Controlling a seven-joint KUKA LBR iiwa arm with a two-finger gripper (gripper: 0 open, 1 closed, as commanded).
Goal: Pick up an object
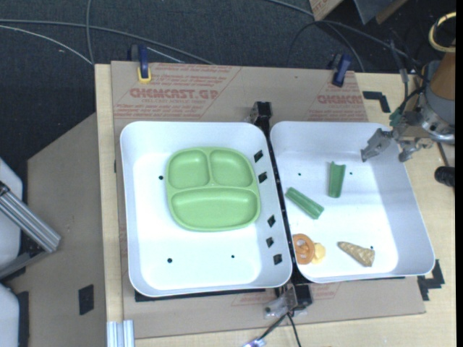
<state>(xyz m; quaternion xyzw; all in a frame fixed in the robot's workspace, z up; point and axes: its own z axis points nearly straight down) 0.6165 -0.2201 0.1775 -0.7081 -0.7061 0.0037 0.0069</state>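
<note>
Green cylinder (336, 179) lies in the right bin (405, 215), near the gripper (387, 144).

So the right bin (405, 194) has four small things in it. There's a green cylinder (336, 179) lying nearly upright in the view, near the middle, and a second green cylinder (304, 203) on a diagonal just left and below it, close but not touching. Down by the front edge sits an orange pretzel-looking piece (307, 249), with a tan cone-shaped wedge (357, 252) to its right, pointing left.
</note>
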